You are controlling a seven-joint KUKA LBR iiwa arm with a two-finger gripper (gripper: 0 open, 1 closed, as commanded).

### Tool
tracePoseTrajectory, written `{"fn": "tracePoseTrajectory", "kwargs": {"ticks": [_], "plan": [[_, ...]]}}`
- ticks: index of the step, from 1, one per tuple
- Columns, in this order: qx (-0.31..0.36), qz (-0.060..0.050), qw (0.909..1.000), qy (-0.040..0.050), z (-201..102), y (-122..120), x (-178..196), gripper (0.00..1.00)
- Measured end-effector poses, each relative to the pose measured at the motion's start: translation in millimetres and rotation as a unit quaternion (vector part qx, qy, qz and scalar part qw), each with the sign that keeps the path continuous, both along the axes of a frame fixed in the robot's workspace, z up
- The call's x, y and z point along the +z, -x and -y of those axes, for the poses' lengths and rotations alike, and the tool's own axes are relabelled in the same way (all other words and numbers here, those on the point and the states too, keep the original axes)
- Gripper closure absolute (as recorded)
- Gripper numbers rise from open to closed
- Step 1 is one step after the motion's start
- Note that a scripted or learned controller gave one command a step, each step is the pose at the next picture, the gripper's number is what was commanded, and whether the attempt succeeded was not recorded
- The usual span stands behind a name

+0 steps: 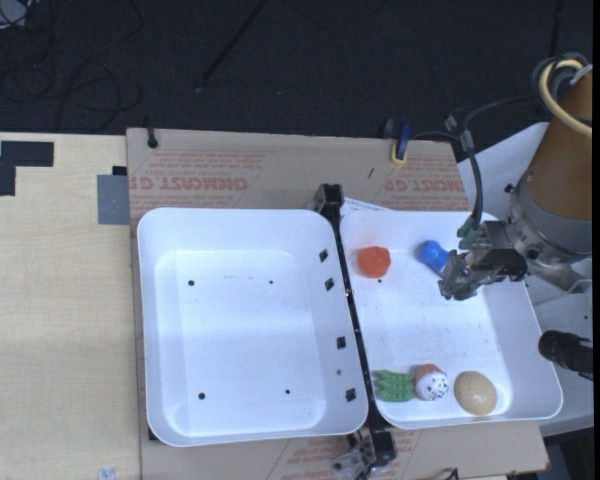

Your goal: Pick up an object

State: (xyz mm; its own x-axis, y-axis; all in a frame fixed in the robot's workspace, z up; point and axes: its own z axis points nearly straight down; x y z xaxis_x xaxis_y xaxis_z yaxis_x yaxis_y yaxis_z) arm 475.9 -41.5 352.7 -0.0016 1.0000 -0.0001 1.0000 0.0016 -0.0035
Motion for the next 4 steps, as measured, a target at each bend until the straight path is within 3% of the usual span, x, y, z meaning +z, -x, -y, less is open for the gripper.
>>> {"fn": "tracePoseTrajectory", "kwargs": {"ticks": [4], "plan": [[0.000, 0.000, 1.0000, 0.0002, -18.3, 0.0, 7.0, 1.00]]}}
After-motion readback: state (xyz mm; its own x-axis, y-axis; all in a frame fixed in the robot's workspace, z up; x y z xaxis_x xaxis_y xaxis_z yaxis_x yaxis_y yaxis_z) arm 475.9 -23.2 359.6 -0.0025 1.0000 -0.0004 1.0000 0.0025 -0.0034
